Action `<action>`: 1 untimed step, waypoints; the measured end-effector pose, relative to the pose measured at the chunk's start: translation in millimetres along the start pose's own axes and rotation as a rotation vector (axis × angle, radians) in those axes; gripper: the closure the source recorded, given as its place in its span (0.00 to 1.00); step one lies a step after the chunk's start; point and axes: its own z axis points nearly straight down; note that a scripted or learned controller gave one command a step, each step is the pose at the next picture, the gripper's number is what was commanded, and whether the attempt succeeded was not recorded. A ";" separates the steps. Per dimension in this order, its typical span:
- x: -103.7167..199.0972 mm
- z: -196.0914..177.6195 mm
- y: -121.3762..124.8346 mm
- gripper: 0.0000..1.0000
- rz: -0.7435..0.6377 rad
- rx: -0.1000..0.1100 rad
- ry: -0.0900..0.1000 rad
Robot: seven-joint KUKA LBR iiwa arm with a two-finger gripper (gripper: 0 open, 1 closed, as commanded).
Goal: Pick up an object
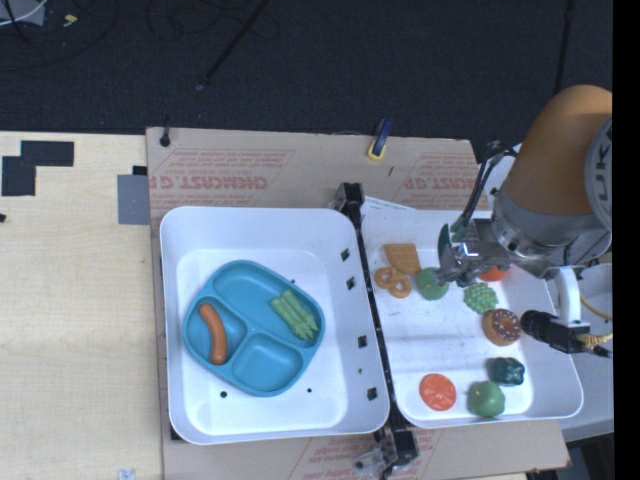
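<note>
The tool (458,255) hangs low over the right white bin (560,408), just beside a small round green toy (432,285). I cannot tell if it grips anything. The round toy has no long side, so it points no way. A tan cracker (402,257) lies near.

Even, moderately bright overhead light, soft picture

The white bins (255,230) glow without harsh glare, shadows stay faint beneath the blue tray (250,368), the background above falls dark, and fine detail looks slightly blurred throughout.
</note>
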 end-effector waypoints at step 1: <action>55.0 6.6 0.5 1.00 -0.003 0.003 0.002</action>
